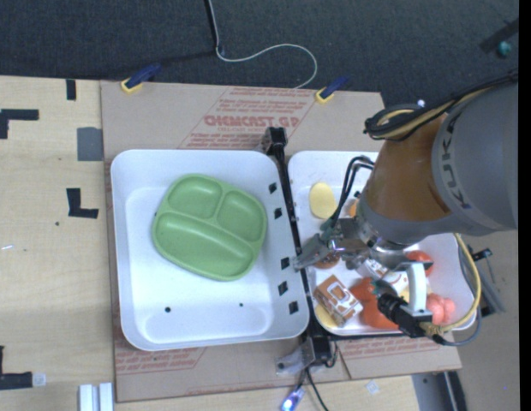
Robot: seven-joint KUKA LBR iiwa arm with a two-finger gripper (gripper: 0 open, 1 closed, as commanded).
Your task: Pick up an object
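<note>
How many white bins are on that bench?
2. The left bin holds a green divided plate. The right bin sits beside it, mostly covered by the arm, with small items inside, some possibly hidden.

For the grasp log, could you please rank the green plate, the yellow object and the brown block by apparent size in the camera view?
1. Green plate, by far the largest.
2. Brown block.
3. Yellow object, which looks close to the block; the arm hides part of that bin, so this order is unsure.

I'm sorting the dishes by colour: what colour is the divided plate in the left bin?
Green. The divided plate shows clearly in the camera view, lying in the left bin.
</note>
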